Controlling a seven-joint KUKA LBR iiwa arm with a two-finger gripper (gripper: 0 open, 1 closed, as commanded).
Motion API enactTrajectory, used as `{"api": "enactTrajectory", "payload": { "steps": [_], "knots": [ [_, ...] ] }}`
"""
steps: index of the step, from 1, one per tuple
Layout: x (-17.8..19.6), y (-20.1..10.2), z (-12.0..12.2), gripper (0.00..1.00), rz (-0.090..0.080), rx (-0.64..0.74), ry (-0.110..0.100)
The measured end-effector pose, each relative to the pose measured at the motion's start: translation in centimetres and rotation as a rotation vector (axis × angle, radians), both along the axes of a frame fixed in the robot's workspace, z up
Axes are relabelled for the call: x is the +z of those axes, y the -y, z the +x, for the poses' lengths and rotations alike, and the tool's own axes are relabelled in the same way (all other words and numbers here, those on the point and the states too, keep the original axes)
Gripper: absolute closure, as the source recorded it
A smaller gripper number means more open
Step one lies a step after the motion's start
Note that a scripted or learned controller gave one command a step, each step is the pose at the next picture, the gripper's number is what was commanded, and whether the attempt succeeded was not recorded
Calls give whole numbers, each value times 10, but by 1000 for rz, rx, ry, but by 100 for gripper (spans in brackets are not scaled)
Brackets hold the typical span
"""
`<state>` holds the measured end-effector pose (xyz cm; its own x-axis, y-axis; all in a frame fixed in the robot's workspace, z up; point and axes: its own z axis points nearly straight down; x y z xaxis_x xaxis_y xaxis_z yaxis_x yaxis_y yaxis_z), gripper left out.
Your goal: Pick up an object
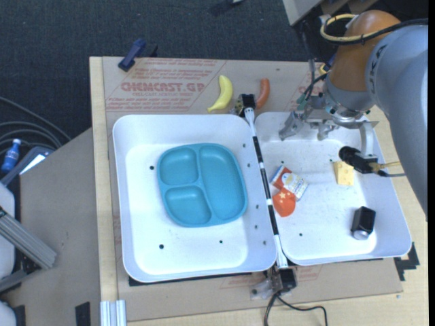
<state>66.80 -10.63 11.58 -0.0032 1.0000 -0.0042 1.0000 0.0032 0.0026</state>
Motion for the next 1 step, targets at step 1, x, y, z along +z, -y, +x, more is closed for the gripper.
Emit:
{"api": "enactTrajectory", "payload": {
  "steps": [1],
  "knots": [
    [11,0,1,100,-1,1,3]
  ]
}}
